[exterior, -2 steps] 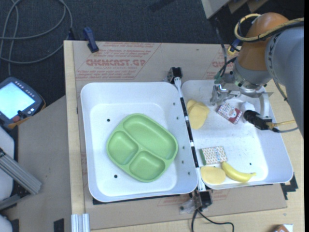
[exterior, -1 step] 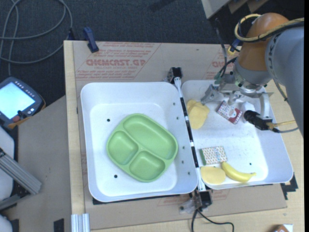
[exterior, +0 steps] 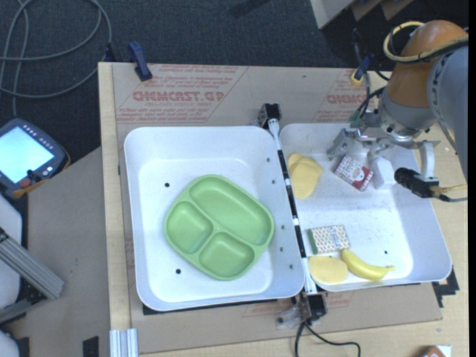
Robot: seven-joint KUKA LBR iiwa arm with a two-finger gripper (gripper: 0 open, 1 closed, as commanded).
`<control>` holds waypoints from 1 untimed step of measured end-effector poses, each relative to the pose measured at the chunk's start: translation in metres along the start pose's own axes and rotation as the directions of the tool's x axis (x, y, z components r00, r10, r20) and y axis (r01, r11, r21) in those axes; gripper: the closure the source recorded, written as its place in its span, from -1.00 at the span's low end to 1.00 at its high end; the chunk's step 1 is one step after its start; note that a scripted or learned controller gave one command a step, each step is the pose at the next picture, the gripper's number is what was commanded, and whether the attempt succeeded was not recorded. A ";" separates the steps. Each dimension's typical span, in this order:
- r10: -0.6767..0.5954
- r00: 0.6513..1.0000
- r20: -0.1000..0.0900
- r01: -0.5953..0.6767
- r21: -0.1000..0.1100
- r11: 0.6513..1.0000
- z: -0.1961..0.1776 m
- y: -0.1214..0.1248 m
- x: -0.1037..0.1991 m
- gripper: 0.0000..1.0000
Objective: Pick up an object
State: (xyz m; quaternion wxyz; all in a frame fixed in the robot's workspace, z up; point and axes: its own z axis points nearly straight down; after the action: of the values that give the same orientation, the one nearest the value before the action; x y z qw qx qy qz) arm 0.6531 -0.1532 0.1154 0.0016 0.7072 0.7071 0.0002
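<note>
Right, here we go: the arm leans in from the right over the right-hand bin (exterior: 416, 222), and the pincer (exterior: 362, 153) is down at the far end of that bin, directly over a small red-and-white packet (exterior: 354, 171). The packet lies on the bin floor tipped on a diagonal, its long axis running from upper left to lower right, and it sits just below and a touch to the left of the metal fingers in this view. That is the relation the coming move turns on, I'd say: the pincer is all but on top of it, so a straight descent looks closer than any sideways travel. Whether the fingers are apart or together I cannot tell from this slanted angle; the metalwork blurs into the packet. Nothing is clearly gripped.

Other candidates sit well apart from the arm: a pale yellow piece (exterior: 305, 175) against the divider, a patterned square pad (exterior: 329, 238) nearer the front, a yellow disc (exterior: 328, 269) beside a banana (exterior: 366, 266) at the front edge. Over in the left bin (exterior: 149, 155) a green divided plate (exterior: 218, 225) lies flat. The packet is the nearest pick by far.
</note>
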 end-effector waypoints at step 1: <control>-0.001 1.000 -0.001 0.001 0.000 1.000 0.019 -0.014 -0.013 -1.00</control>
State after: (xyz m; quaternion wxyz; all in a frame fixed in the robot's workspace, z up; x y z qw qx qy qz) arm 0.6387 -0.1665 0.0965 0.0013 0.7067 0.7075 0.0007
